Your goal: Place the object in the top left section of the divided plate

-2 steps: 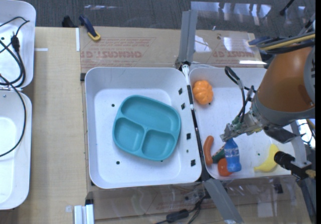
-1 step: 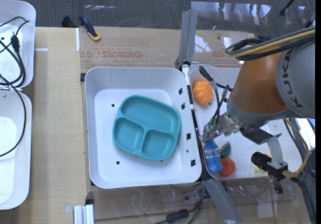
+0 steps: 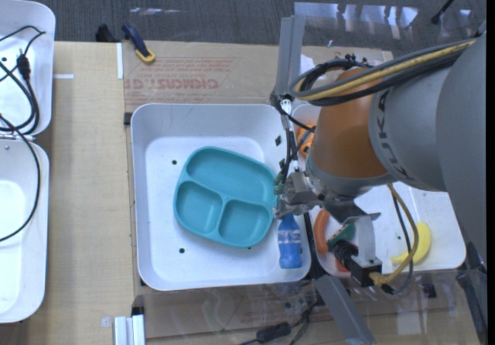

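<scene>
Right now the blue bottle (image 3: 289, 241) lies in the left bin (image 3: 147, 181), against its right wall, just beside the lower right edge of the teal divided plate (image 3: 224, 198). Its long axis runs nearly straight up and down the camera view, the narrow cap end toward the top and the broader base toward the bin's near corner.

Directly above that cap end sits the gripper (image 3: 288, 198), hanging from the orange-banded wrist of the arm (image 3: 363, 142). So the bottle stretches away from the fingers toward the bottom of the view, with its neck at or under them. Whether the fingers are spread or closed, and whether they touch the neck, I cannot tell; the wrist hardware and cables crowd that spot.

The plate lies tilted, its large compartment toward the upper left and two smaller ones along the lower right. The target section therefore lies up and to the left of the bottle, across the plate's raised dividers. My judgement is that a grip must be secured first, then a lift and a carry leftward over the rim.

In the right bin (image 3: 433, 254) a banana (image 3: 418, 247) rests, well apart from the bottle.
</scene>
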`<state>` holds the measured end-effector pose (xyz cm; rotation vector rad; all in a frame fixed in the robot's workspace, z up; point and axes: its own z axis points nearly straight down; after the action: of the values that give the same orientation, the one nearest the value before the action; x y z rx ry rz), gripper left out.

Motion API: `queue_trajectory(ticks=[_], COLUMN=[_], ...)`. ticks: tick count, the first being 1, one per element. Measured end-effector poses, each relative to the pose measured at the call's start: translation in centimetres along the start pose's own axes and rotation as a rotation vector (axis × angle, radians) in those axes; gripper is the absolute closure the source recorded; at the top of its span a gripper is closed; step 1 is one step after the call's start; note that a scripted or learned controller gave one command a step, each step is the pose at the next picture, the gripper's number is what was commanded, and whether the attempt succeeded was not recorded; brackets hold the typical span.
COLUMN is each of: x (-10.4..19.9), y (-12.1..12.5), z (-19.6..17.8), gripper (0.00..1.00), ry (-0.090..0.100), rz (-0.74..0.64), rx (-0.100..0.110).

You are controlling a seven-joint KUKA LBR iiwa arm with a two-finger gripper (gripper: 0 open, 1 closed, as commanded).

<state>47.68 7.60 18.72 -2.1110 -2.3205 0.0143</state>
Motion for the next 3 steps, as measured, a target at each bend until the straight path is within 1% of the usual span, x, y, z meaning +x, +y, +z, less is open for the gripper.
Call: queue_trajectory(ticks=[1, 2, 3], x=[0.0, -0.1, 2.4], y=[0.0, 0.0, 0.2], z=[0.0, -0.5, -1.5], gripper=[0.00, 1.00, 1.00], ry=[0.000, -0.003, -0.001], rz=[0.001, 0.000, 0.086], rx=[0.000, 0.009, 0.001])
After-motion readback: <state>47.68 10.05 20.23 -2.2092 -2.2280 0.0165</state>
